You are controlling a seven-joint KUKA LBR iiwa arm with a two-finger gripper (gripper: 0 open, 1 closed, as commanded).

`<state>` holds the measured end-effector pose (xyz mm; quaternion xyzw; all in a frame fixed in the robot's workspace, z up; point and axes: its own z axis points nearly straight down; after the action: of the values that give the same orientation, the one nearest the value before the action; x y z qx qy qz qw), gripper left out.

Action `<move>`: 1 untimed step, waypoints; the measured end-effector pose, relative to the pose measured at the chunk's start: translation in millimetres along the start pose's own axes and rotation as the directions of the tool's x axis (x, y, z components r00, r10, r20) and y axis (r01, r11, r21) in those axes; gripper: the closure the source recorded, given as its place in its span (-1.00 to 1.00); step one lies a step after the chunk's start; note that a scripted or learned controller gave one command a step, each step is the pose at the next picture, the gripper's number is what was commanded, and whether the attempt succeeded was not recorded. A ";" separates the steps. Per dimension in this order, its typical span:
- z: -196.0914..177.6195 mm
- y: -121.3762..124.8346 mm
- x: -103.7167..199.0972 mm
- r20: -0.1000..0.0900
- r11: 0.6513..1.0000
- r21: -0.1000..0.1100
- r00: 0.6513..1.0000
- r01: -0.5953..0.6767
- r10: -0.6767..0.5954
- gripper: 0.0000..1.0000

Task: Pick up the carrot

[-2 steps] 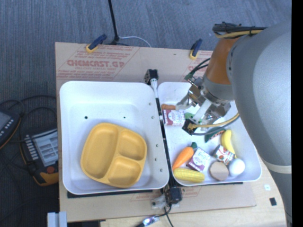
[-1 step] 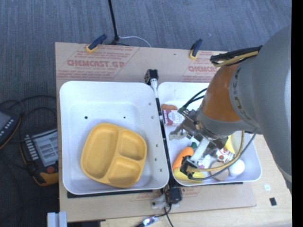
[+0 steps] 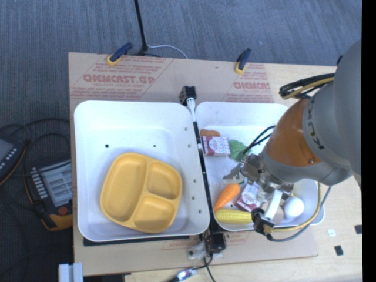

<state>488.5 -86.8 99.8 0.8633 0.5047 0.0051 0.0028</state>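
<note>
Camera view: smooth tapered orange carrot point(image 3: 227, 195) beside knobbly yellow corn point(image 3: 234, 217), jaws' state impossible to tell.

We read "CHEMCAST GP" in red on the brown board point(image 3: 176, 75), printed beyond the left bin point(image 3: 88, 157); other print there is unreadable.

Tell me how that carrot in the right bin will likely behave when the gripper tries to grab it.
The carrot looks like smooth, stiff plastic, so it may slip between the fingers. Its tapered, rounded shape suggests it could roll or pivot when nudged. It lies close against the corn cob and a small packet, which might shift with it.
</note>
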 end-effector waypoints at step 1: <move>-10.7 1.5 1.0 -0.002 1.000 -0.003 1.000 0.000 0.000 1.00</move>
<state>490.2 -86.6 110.6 0.8632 0.5048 0.0066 0.0035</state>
